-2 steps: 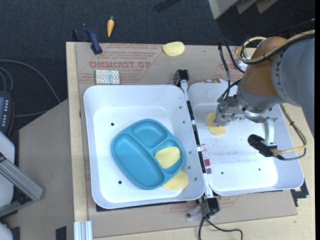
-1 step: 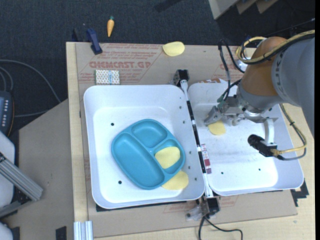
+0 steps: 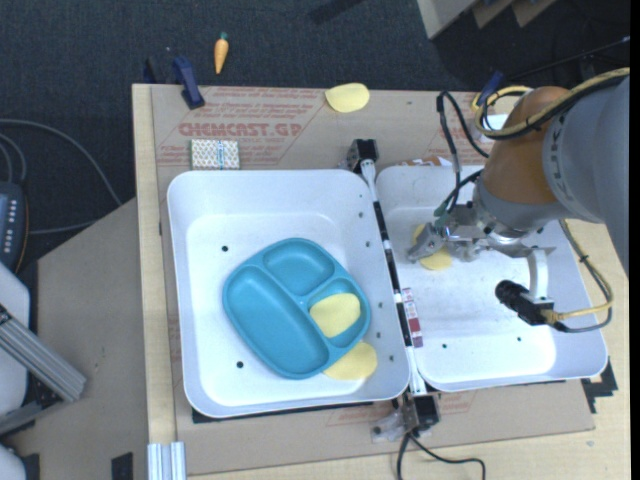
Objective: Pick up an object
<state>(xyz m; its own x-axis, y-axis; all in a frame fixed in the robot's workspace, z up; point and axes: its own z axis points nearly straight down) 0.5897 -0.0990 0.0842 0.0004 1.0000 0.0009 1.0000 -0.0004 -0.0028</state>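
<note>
On my left bin (image 3: 190,268) I see a blue divided plate (image 3: 285,313), long axis running upper left to lower right, with one yellow piece (image 3: 337,312) in a compartment and another (image 3: 352,363) touching its lower edge. A third (image 3: 347,97) lies on the worktop (image 3: 280,128). In the right bin (image 3: 470,358), my tool (image 3: 447,238) sits at a fourth yellow piece (image 3: 434,259); its grip I cannot tell.

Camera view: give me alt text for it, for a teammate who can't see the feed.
The gripper sits low in the right bin, over a yellow piece near its left wall. The left bin holds a blue divided plate carrying one yellow piece, another beside it.
</note>
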